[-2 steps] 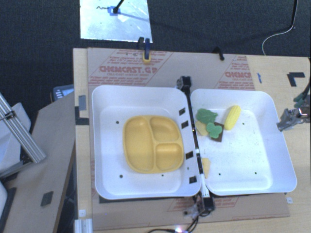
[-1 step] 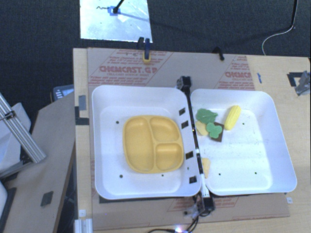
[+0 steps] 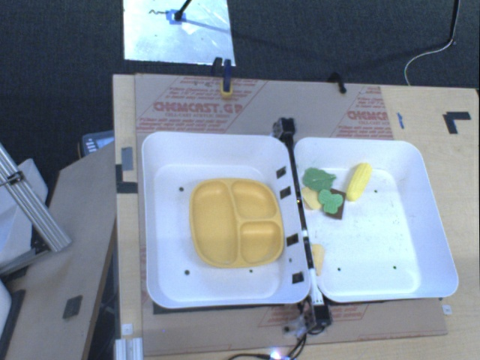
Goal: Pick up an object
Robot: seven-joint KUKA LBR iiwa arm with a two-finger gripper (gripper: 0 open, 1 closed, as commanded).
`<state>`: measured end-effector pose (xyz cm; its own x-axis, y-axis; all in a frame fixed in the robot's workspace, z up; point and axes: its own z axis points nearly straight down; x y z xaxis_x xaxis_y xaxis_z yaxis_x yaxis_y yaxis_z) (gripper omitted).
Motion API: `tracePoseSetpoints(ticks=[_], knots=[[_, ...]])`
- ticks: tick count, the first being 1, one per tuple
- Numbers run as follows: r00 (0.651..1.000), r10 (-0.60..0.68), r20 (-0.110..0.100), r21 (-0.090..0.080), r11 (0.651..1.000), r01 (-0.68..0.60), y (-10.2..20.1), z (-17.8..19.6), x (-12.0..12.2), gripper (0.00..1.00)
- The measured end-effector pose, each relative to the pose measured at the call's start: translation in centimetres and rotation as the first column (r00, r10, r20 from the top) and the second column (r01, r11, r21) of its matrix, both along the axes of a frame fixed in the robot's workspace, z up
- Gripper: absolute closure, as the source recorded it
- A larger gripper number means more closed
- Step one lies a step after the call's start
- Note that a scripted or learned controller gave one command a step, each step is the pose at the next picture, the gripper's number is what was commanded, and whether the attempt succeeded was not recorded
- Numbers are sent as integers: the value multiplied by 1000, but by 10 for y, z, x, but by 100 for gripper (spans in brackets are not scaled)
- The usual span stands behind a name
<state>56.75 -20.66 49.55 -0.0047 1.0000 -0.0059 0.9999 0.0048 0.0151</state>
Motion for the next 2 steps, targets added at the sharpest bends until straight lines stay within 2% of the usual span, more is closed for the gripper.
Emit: tracePoseSetpoints(ticks=[1,2], knots=[[1000,8,-7,7,1000,-8,93,44,-84,100],[1000,-10,-11,1,1000,10,-2,39,-54,100]])
